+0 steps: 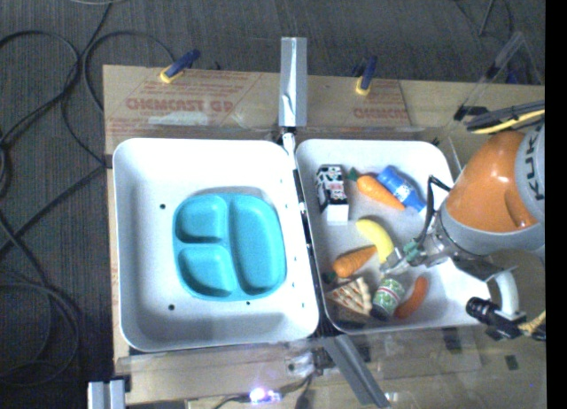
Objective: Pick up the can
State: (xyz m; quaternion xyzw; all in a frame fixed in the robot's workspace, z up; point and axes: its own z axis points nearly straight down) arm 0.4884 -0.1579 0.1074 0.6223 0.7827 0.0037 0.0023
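While the gripper [403, 257] hovers just above the can [387, 297], seemingly parted and holding nothing, descent comes next.

The can [388, 297] is small, with a green and white label and a dark band at its lower end. It lies tilted near the front wall of the right bin [425, 320], top end pointing up and to the right. A red sausage [413, 297] touches its right side, and a sandwich wedge [351, 296] sits just to its left.
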